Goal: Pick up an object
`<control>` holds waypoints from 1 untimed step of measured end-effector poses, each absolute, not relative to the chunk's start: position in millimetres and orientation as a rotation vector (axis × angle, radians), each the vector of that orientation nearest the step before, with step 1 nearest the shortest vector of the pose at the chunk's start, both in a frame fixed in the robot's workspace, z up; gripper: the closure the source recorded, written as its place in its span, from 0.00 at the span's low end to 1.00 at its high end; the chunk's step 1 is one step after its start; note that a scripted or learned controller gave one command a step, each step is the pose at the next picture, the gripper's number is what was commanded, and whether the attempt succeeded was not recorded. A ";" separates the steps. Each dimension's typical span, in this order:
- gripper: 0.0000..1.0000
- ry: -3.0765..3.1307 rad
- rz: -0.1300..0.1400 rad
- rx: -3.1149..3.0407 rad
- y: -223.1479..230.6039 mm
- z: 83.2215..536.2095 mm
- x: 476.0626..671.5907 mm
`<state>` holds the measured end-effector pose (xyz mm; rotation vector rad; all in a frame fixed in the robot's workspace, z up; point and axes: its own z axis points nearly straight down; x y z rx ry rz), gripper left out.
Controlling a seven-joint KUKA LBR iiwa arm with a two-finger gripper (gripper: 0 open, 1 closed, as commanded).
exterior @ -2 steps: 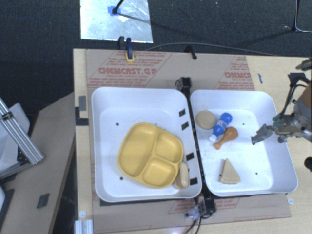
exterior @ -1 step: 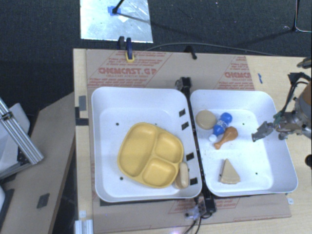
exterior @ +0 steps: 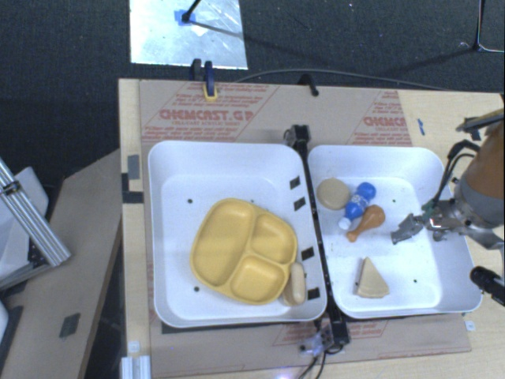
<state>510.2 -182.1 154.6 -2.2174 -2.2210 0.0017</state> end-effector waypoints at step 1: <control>0.00 -2.221 0.002 -2.219 -188.2 95.3 505.6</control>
